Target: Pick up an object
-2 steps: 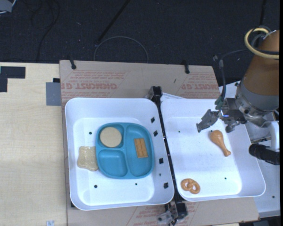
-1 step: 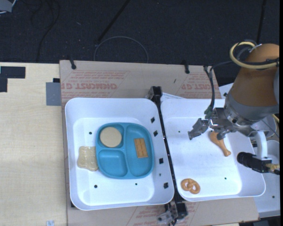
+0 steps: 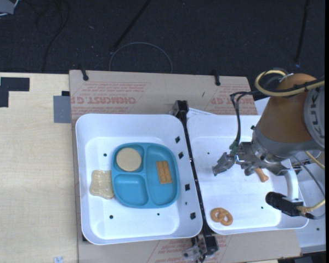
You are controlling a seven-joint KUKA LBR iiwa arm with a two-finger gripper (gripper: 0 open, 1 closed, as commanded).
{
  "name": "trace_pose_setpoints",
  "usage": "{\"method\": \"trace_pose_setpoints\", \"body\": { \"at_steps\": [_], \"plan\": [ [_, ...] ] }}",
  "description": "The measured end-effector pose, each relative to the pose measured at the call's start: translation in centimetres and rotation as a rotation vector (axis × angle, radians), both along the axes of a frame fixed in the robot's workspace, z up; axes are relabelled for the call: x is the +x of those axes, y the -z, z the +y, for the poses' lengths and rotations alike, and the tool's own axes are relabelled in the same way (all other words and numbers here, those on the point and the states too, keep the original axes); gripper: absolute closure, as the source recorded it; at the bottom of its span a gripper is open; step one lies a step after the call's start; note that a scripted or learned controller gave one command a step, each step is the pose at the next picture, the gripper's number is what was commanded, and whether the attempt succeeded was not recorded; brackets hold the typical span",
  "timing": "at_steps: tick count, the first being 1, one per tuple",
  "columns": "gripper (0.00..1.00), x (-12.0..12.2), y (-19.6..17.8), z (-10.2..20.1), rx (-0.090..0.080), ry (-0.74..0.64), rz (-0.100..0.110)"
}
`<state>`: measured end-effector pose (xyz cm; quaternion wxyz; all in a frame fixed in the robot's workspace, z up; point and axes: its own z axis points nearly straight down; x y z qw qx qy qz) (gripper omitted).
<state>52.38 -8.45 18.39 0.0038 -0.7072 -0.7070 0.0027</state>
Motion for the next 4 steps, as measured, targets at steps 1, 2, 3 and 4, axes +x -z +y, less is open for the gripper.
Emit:
{"method": "trace_pose_setpoints", "body": {
  "at_steps": [1, 2, 3, 4],
  "plan": [
    [0.00, -0.1, 6.4, 0.4, 0.000, -0.001, -0.001],
    [1.00, -0.1, 5.1, 0.1, 0.000, 0.007, -0.002],
    [1.00, 0.4, -1.1, 0.1, -0.002, -0.001, -0.012],
    [1.00, 0.4, -2.1, -0.1, -0.001, 0.001, -0.008]
  ]
}}
